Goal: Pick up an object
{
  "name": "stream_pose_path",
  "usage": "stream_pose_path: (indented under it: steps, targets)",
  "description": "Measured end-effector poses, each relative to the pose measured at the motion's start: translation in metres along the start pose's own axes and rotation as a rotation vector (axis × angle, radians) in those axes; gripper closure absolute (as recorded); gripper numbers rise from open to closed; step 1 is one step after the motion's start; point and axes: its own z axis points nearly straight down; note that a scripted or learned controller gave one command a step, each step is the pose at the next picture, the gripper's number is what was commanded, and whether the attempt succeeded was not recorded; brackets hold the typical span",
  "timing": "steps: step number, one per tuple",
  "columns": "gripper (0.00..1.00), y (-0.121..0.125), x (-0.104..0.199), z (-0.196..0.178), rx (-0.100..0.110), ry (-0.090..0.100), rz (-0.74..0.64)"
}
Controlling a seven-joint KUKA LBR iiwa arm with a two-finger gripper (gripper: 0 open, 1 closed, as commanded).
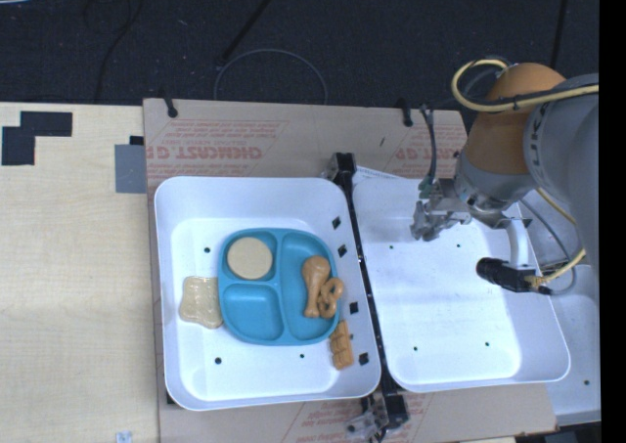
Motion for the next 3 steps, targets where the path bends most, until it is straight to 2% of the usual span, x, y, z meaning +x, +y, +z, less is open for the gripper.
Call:
stream_pose_path:
  steps: [3]
  targets:
    - [1.0, -0.009, -0.008, -0.144, -0.007, -0.001, 0.002]
